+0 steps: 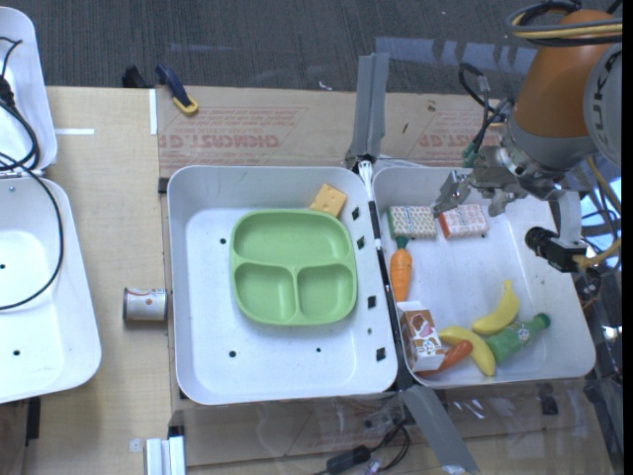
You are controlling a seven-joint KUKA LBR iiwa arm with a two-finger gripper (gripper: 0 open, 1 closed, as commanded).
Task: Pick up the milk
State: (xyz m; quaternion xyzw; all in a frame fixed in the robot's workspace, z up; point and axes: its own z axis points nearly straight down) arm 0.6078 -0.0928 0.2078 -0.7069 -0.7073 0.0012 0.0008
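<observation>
My gripper (473,194) hangs over the far end of the right bin (554,364), clear of the milk.
Nearest, the milk (422,338) lies in that bin's front-left corner, touching a banana (473,347); a carrot (400,272) lies just beyond it; farther back my gripper hovers, fingers apart, above a red-and-white packet (463,223).

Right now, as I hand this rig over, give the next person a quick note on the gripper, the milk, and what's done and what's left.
Gripper: hovering at the back of the right bin, above the red-and-white packet; finger state unclear.
Milk carton: at the right bin's front-left corner, below the carrot, beside the bananas; well clear of the gripper.
Done: nothing; milk not grasped.
Left: move to the milk, grip, lift.
</observation>
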